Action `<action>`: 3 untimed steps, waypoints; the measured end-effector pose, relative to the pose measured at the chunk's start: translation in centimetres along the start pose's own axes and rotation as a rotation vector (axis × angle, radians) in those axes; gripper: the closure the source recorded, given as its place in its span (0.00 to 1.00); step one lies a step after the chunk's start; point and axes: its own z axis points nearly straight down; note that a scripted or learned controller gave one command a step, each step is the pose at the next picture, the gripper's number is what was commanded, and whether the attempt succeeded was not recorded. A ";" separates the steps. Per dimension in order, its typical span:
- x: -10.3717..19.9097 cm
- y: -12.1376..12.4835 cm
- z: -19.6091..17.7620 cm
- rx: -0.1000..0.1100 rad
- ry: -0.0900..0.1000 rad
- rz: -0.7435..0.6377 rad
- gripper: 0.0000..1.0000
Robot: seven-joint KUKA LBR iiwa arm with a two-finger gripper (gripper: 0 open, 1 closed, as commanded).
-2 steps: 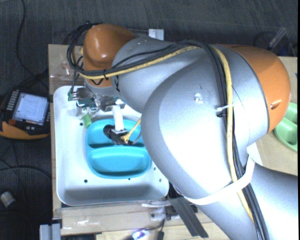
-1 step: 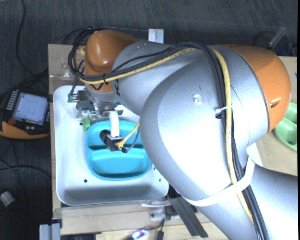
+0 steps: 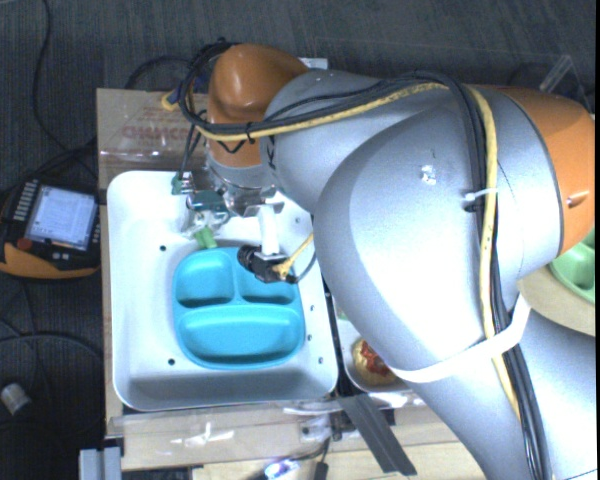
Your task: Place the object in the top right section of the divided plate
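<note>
Dark carpet frames the bench; the left bin [image 3: 130,268] holds my blue divided plate [image 3: 242,330]. A green object [image 3: 205,236] sits at the plate's eleven o'clock rim, just under the gripper [image 3: 228,208]; whether the gripper has hold of it I cannot tell. I'd carry it to one o'clock and release low.

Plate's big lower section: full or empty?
Empty. That part of the plate is bare blue, with nothing lying in it.

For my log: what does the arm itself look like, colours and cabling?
The arm is bulky, rounded and glossy grey, with an orange band above the wrist. A yellow cable and black cables run along it, crossed by a white strap. The gripper is small and metallic.
</note>
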 end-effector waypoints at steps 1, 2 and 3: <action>4.5 -1.2 -4.0 -0.023 -0.018 -0.019 1.00; 3.8 0.3 -0.5 -0.016 -0.020 -0.249 1.00; 3.8 0.3 -1.1 -0.012 -0.020 -0.249 1.00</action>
